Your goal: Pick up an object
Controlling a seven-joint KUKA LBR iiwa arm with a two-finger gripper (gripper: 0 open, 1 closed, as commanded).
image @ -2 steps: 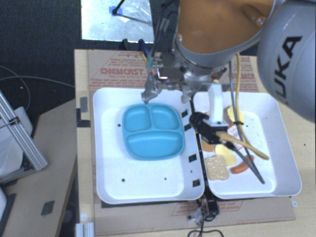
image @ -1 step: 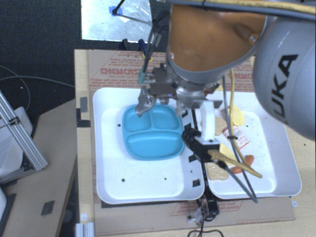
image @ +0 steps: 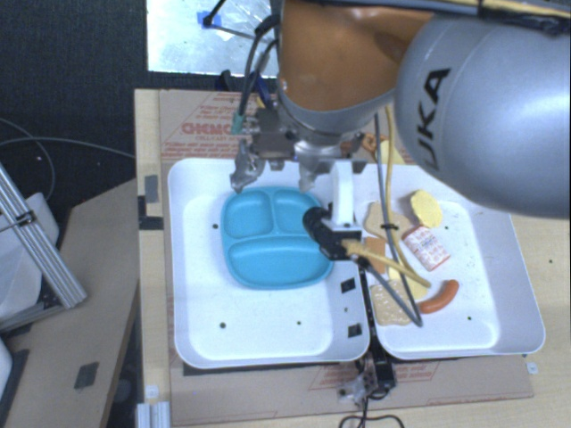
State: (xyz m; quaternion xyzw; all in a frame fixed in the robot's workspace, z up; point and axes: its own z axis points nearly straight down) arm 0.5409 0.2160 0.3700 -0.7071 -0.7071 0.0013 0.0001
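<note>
Blue divided plate [image: 270, 250] lay flat in the left bin [image: 201, 328], just under the gripper [image: 273, 178], whose fingers stood apart and empty above its far rim. Pinching that thin rim risked a slip. Arm and cables hid part of the right bin [image: 482, 328].

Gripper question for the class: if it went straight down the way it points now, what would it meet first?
Probably the far rim of the blue tray in the left bin; the gripper hangs with open fingers above that edge, though depth is hard to judge.
</note>
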